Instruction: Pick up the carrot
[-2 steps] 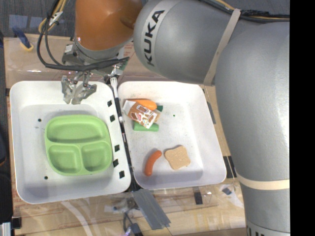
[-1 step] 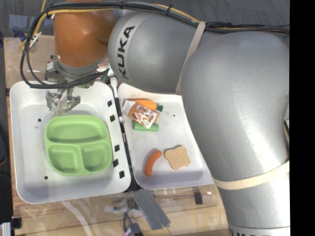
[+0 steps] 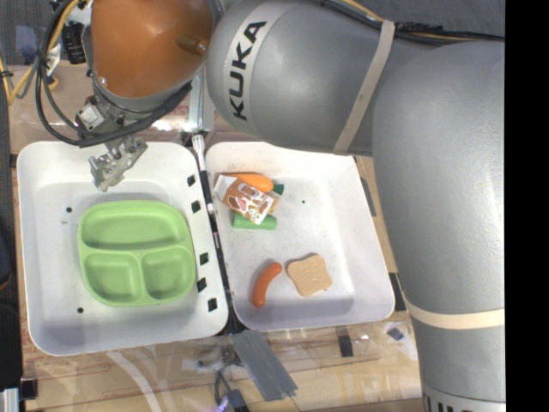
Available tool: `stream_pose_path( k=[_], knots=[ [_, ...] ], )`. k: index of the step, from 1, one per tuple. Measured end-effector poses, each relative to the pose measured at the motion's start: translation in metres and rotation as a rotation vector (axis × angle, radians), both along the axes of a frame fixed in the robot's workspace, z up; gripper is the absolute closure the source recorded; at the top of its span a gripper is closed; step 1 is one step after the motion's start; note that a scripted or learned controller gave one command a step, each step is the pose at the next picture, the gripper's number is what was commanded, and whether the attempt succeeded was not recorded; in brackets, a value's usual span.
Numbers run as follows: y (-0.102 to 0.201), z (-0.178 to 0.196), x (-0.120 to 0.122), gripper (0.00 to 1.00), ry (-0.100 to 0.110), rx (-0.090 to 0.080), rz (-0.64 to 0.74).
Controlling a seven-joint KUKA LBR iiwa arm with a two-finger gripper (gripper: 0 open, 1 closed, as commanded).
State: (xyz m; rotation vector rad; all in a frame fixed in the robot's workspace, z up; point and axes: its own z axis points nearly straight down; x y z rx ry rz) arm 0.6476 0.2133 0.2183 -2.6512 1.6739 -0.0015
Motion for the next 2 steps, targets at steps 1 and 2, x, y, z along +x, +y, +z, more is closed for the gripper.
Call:
stream_pose_path(
  k=[1, 2],
  knots=[
    [0.001, 0.01, 0.0, 1.0, -0.001, 0.003, 0.002],
    [0.001, 0.021, 0.001, 1.0, -0.004, 0.007, 0.003]
  ],
)
